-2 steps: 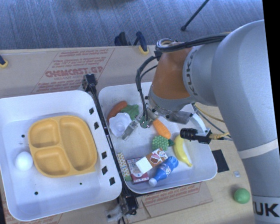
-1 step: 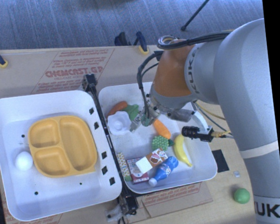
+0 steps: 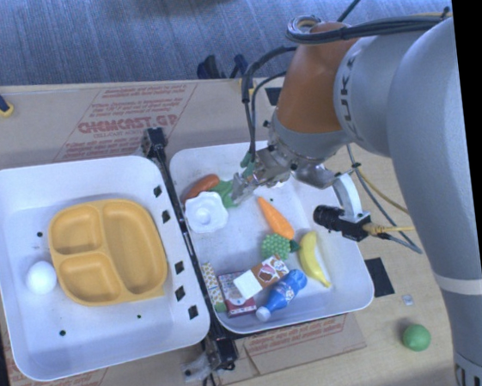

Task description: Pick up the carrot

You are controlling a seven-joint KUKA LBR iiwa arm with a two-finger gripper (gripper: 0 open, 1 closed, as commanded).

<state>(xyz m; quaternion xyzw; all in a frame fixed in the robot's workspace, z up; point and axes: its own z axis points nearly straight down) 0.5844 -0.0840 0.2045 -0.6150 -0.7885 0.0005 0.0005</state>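
The carrot (image 3: pixel 275 217) lies in the right bin (image 3: pixel 355 280), just above the banana (image 3: pixel 313 259) and right of the white cup (image 3: pixel 206 212). The gripper (image 3: pixel 252 178) hangs just above the carrot, holding nothing. I cannot tell how wide it is.

Your carrot (image 3: pixel 275 217) is a small orange cone lying flat on the floor of the right bin (image 3: pixel 356 291). It sits near that bin's middle, slanted, with its thick end toward the bin's near right.
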